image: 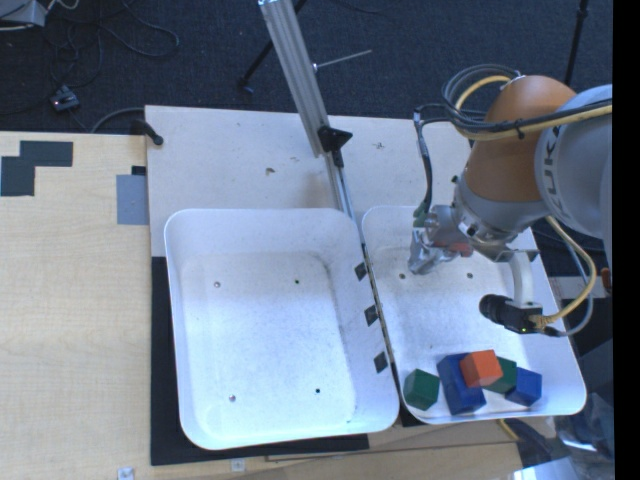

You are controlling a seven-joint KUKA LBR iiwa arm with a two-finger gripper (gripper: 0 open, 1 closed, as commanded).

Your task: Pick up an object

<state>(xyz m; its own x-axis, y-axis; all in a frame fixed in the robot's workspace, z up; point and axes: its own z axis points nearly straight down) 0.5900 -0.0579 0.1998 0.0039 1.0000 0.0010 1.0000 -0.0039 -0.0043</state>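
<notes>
Dark blue-grey carpet (180,38) along the far side, strewn with black cables (95,13) near the far-left corner. Pale wooden tabletop (70,318) at left, marked with dark grey rectangular patches (40,163). Beside it, a white board (240,158) reaching toward the carpet, edged by a black mat (165,368) along its left and near sides. Slanted aluminium rail (295,68) rising from the board's middle toward the far edge. Bright, even light, soft shadows.
</notes>
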